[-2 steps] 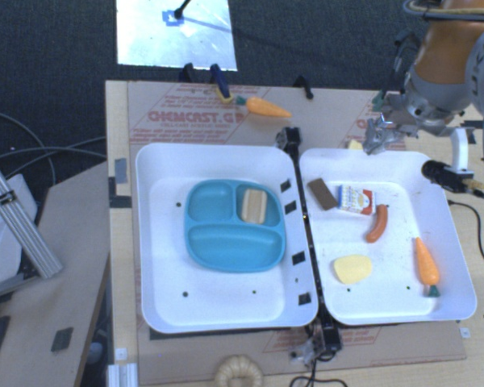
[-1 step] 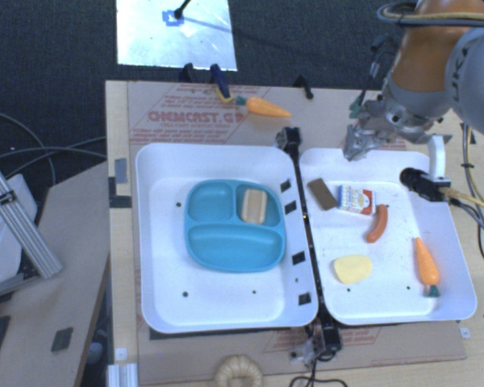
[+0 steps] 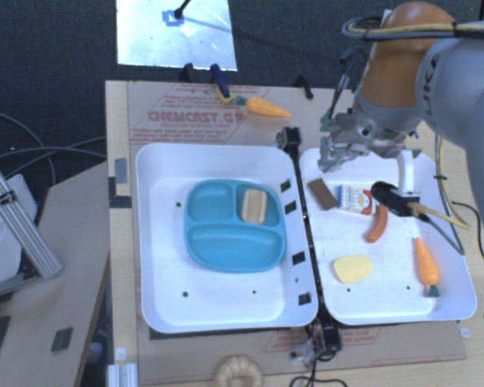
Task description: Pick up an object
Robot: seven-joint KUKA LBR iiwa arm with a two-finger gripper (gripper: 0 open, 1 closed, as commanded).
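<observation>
Camera view: the gripper (image 3: 332, 158) hovers over the right bin's (image 3: 456, 293) far corner, and I cannot tell how it is set. The brown block (image 3: 321, 193) lies just below, tight against the bin divider (image 3: 304, 232); a descent there risks striking the wall or nudging the small carton (image 3: 356, 199) beside it.

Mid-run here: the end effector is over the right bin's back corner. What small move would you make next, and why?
Probably a short shift toward the front of the right bin to sit over the brown block. The end effector hangs just behind it, with nothing seen in its grip. The block lies flat, the nearest object, with the small white packet close beside it.
</observation>
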